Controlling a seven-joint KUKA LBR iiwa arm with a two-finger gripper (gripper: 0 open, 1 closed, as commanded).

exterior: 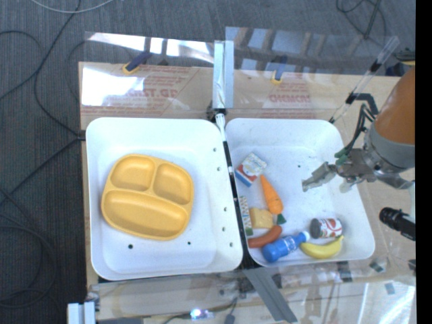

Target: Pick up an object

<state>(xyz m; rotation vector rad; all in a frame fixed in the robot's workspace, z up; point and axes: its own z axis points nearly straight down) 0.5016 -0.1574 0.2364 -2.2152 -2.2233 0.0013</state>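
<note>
2 white bins side by side; landmark = the right bin (297, 130).

Left bin (108, 130), touching the right bin's left wall: 1 yellow divided tray (147, 196), 3 compartments, lying flat at its middle.

Inside the right bin, 7 objs, all bunched along its left wall and near edge:
- 1 small carton (250, 169), white w/ red + blue, near the left wall, farthest up of the group.
- 1 carrot (271, 194), orange w/ green tip, just below-right of the carton, slanting down.
- 1 pale yellow block (260, 218) (cheese-like), by the left wall, touching the carrot's low end.
- 1 red sausage (264, 237), just below the block.
- 1 blue bottle (283, 246) w/ white cap, lying on its side at the near edge, beside the sausage.
- 1 banana (321, 248), near-right corner, just right of the bottle cap.
- 1 small can (327, 228), red/white, lying just above the banana, touching or nearly so.

Gripper (316, 179): over the right bin's right half, above bare floor, well apart from the carrot, up-left of the can. Fingers (312, 181) blurred; can't tell if spread or pressed together. Nothing seen between them.

Arm (398, 123): 1, grey w/ orange band, coming in over the bin's right wall.
</note>
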